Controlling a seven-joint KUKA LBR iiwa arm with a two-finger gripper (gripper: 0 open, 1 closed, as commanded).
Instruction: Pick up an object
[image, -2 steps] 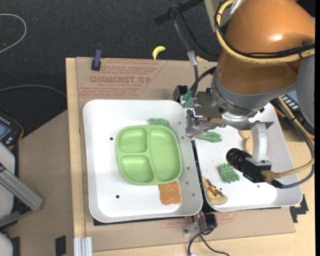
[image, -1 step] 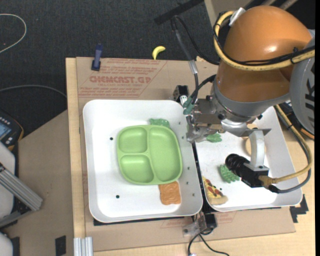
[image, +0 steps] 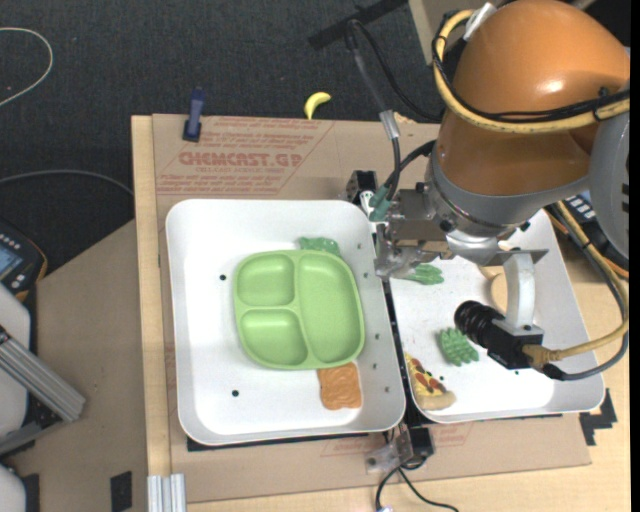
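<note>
Jaws hanging over the right bin's upper left corner, green leafy piece just below them.

I am watching the gripper hovering by the wall between the bins; whether its jaws are open I cannot tell. The green leafy piece is lying flat just toward the near side, long axis running left-right.

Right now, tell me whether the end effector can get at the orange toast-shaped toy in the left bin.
Probably yes: the orange toast-shaped toy lies uncovered on the left bin's floor, touching only the green divided plate's edge.
</note>
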